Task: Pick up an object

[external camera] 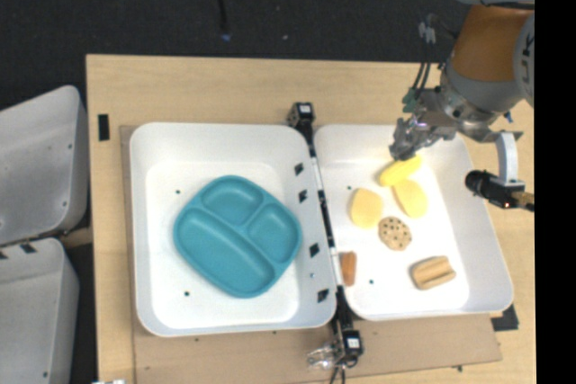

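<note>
Nearest me in the right bin (pixel 477 270), I'm seeing a tan bread roll (pixel 431 272) lying at about five o'clock and a small orange piece (pixel 347 267) resting by the divider at seven. Moving back, a speckled cookie (pixel 394 233) is sitting near centre, with two pale yellow slices (pixel 366 207) (pixel 411 198) just above it. A yellow banana-like piece (pixel 399 171) is lying farther back, at about twelve. The gripper (pixel 410 138) is hanging directly over its far end; I cannot tell how its jaws are standing. In the left bin (pixel 153 283) a teal divided plate (pixel 237 235) is lying.
</note>
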`<state>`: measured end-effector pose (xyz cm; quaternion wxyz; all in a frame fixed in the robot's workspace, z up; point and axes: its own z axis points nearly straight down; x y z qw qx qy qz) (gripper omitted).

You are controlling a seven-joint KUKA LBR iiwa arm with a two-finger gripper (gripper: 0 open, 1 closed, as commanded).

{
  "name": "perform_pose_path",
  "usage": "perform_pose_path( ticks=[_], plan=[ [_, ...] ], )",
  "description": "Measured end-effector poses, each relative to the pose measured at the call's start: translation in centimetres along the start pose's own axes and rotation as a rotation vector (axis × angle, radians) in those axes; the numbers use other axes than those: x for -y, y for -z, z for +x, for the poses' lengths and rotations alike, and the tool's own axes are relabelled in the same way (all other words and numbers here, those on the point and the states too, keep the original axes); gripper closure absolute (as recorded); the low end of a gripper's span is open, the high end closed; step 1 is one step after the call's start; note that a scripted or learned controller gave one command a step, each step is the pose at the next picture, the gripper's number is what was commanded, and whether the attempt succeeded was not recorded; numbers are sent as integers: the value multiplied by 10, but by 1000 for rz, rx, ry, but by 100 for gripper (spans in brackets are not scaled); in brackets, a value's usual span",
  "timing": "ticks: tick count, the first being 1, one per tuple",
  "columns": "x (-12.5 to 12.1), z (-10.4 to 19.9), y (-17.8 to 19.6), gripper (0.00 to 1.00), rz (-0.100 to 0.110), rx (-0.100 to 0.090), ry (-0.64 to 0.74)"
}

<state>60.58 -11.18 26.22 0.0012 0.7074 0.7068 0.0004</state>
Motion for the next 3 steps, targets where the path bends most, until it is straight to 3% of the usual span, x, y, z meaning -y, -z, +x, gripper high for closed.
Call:
perform_pose_path(
  ticks=[3],
  plan=[
    [9, 179, -7, 100, 3, -1, 3]
  ],
)
